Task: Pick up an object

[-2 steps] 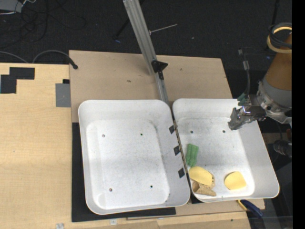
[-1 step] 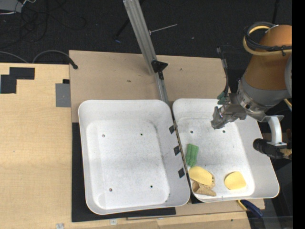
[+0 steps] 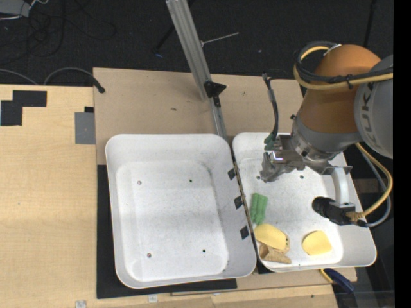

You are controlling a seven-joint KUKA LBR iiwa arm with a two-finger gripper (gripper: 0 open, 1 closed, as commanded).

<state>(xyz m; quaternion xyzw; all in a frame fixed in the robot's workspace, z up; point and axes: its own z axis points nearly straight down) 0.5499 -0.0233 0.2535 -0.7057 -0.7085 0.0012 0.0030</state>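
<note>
My gripper (image 3: 270, 170) hangs over the upper left part of the right bin (image 3: 359, 252), under the grey and orange arm. Its fingertips point down and sit above the bin floor, with nothing visible between them. A green oblong object (image 3: 258, 208) lies just below the gripper, close to the bin's left wall. A yellow rounded object (image 3: 271, 236) rests on a tan, crumpled piece (image 3: 275, 255) at the bin's front left. A second yellow round object (image 3: 316, 242) lies at the front middle.
The left bin (image 3: 170, 207) stands beside the right one, with black clips along the shared wall (image 3: 237, 201). A slanted metal rail (image 3: 192, 50) rises behind the bins. A black cable connector (image 3: 331, 209) hangs off the arm over the right bin.
</note>
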